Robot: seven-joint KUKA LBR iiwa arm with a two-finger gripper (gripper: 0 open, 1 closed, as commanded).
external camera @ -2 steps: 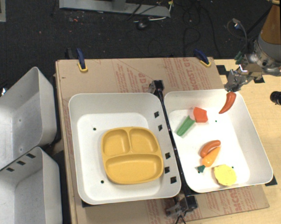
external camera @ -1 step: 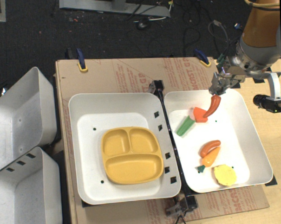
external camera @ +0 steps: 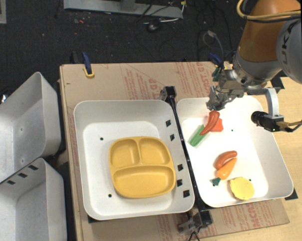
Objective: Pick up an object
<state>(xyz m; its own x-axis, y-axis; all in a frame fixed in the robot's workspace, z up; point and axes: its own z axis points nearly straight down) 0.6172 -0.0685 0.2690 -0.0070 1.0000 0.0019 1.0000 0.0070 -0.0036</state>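
Carrot lies in the right bin on a cardboard-topped bench over dark floor.

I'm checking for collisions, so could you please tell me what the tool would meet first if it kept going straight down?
Most likely the red-and-green toy carrot just under the tool in the right bin; the height between them is unclear.

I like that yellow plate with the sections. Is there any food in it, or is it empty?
Empty. The yellow plate lies flat in the left bin, and all three sections show only bare yellow. The toy foods lie in the right bin.
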